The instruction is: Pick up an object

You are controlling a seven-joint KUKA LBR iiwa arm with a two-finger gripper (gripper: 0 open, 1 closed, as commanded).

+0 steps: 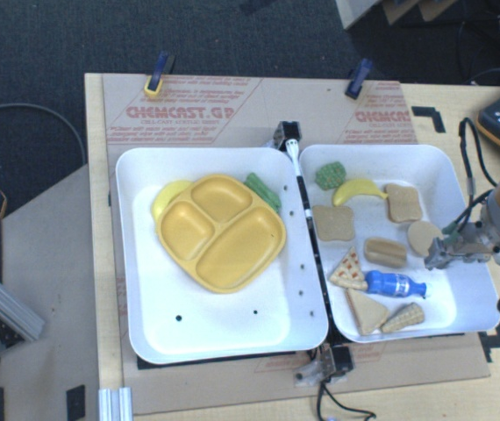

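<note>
Progress: nothing lifted yet. Gripper [439, 254] low at right bin [447, 160] east side, just beside round tan piece [421, 235]; whether clenched or released cannot be told. Blue bottle [394, 283], banana [358, 190], bread slices lying in bin.

We see the bench [101, 261] (topped with printed cardboard) bearing two white bins side by side: left bin [224, 327], right bin [460, 310].

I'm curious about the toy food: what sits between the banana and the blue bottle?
In the camera view, a tan log-shaped piece lies between the banana and the blue bottle, in the right bin.
</note>
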